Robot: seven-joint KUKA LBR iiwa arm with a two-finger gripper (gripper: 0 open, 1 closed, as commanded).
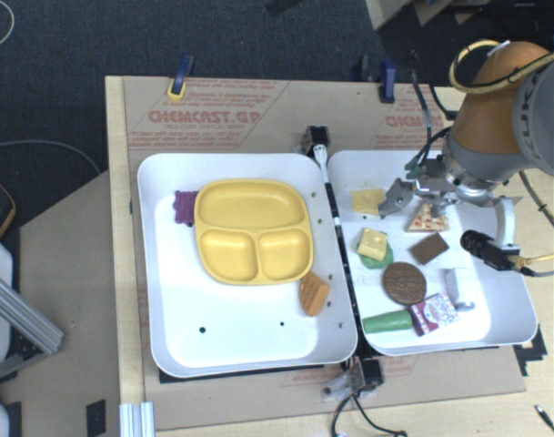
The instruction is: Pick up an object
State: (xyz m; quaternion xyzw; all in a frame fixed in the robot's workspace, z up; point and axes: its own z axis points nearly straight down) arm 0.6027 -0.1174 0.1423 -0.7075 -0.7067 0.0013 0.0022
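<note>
Here, the pizza slice [428, 217] lies flat in the right bin [504, 326], its tip pointing toward the bin's near-right side, crust edge toward me. Red print on the bench board [213, 107] reads "CHEMCAST GP". My gripper [420, 192] hangs just above the slice; I cannot tell how it is set.

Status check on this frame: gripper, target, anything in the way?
Gripper low over right bin, nothing seen held. Pizza slice just beside it, brown square close by. Fingers unclear.
</note>
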